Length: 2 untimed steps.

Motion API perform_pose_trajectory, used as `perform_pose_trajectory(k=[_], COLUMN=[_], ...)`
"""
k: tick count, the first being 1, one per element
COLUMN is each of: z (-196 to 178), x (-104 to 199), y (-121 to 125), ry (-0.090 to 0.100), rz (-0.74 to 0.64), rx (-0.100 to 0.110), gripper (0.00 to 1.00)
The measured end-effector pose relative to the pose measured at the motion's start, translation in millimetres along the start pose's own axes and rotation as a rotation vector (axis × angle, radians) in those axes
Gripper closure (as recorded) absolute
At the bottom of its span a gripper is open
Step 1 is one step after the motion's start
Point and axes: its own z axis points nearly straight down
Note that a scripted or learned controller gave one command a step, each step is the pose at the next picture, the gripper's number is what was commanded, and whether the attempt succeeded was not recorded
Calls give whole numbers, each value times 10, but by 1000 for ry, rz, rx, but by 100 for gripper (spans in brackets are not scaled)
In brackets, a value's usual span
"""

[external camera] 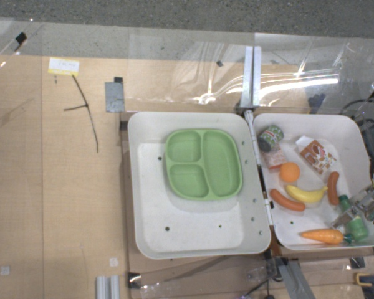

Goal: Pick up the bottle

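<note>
Where bins [143, 167] sit: one bottle [354, 222], two sausages [287, 200].

Even, bright overhead light is cast; strong glare is seen on the clear panel [268, 86] behind the bins [143, 229]. Shadows are faint, detail slightly soft.

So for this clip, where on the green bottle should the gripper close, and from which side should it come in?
Probably across the bottle's wider lower body, coming down from above. It lies tilted near the right bin's front right corner, narrow cap end toward the sausage. The carrot sits close on its left, so fingers should straddle the body crosswise. The gripper is already beside it.
</note>
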Motion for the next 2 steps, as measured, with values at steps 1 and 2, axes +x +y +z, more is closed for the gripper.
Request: perform_pose_trajectory(k=[1,2], z=[-23,-27], x=[-20,-23], y=[10,15], ry=[-8,-9], rz=[-259,-334], rx=[-2,-2], gripper=[0,0])
